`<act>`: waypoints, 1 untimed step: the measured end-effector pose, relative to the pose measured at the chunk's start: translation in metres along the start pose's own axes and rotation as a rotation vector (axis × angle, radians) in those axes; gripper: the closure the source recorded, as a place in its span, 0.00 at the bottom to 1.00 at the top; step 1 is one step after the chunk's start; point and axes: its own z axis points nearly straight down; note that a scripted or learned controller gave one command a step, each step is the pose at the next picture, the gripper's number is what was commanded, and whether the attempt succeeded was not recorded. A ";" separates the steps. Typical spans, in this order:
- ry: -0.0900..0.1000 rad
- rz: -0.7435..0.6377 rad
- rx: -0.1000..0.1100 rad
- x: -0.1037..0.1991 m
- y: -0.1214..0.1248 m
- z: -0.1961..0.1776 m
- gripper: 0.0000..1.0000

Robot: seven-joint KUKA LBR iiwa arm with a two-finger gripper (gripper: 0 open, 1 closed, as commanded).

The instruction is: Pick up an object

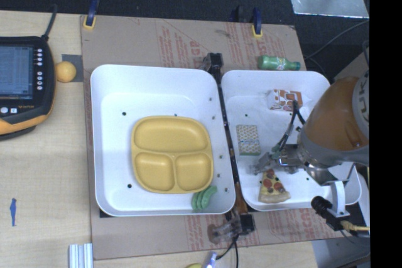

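overhead view of both bins. i am reaching in from the right with my arm [336,122] hanging over the right bin [251,81], the orange band hiding much of that bin's right half. my gripper [269,161] is sitting low near the bin floor, just above the pizza slice [272,188], which is lying flat at the front of the bin with its point toward me; the slice is the nearest candidate and is appearing just beside, possibly touching, the tool. whether the tool is spread or pressed together i cannot tell, since the dark metal is blurring into its own shadow, and nothing is visibly pinched. a small green-patterned card [248,139] is lying just left of the tool, and a red-and-white packet [284,98] is resting toward the back, both flat, so both are likely offering thin edges only. the left bin [103,135] is holding a yellow divided tray [171,154] in its middle and a green toy [204,198] at its front edge. a green bottle [278,63] is lying outside, behind the right bin
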 end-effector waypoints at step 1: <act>0.000 -0.001 -0.001 0.018 0.001 0.002 0.00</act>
